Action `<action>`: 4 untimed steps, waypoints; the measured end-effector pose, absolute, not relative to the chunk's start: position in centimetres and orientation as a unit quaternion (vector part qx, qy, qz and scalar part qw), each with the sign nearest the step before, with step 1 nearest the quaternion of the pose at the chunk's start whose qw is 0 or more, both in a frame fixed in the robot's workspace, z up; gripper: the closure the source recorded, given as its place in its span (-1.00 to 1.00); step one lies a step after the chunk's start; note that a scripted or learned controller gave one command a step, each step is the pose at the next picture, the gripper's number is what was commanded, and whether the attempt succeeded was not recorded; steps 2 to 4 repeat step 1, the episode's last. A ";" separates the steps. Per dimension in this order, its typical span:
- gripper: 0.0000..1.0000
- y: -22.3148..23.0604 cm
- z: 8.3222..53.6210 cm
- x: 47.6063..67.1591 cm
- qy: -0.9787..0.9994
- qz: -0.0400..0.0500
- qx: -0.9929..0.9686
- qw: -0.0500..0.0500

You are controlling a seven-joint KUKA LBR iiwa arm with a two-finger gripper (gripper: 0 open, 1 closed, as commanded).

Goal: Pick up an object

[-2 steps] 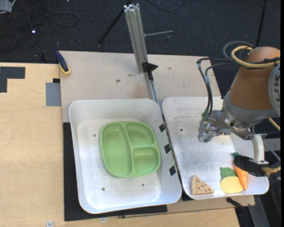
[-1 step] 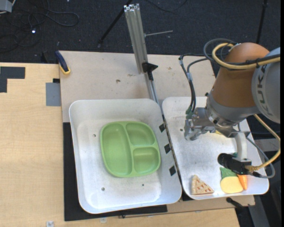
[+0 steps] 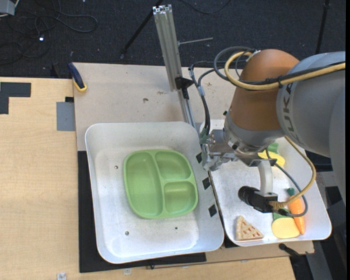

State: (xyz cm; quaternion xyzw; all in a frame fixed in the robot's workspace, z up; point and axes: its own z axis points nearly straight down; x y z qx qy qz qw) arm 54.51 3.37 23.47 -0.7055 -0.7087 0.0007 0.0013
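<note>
Gripper (image 3: 214, 156): hangs low just right of the green plate (image 3: 160, 182), above the seam where the two bins meet, probably poised to descend into the right bin.
Grip state: cannot tell; the wrist covers it, and nothing is seen held.
Green plate: lies flat in the left bin (image 3: 105, 156), near its middle, compartments facing up (broad and shallow, so I judge it awkward for a two-finger pinch).
Waffle wedge (image 3: 248, 230): right of the plate and nearer the camera, flat on the right bin (image 3: 227, 206) floor, apart from the gripper.
Yellow piece (image 3: 286, 228): further right of the plate, just beside the wedge.
Carrot (image 3: 297, 206): far right of the plate, touching the yellow piece's top.
Yellow-green piece (image 3: 274, 154): right of the plate, mostly hidden under the arm.
Likely target: one of the small right-bin items.
Count: two bins, one plate, one wedge, one yellow piece, one carrot, one yellow-green piece.
</note>
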 end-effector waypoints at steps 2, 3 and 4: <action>1.00 9.4 22.6 54.3 -0.709 0.001 -0.705 0.002; 1.00 9.4 22.6 54.3 -0.709 0.001 -0.705 0.002; 1.00 9.4 22.6 54.3 -0.709 0.001 -0.705 0.002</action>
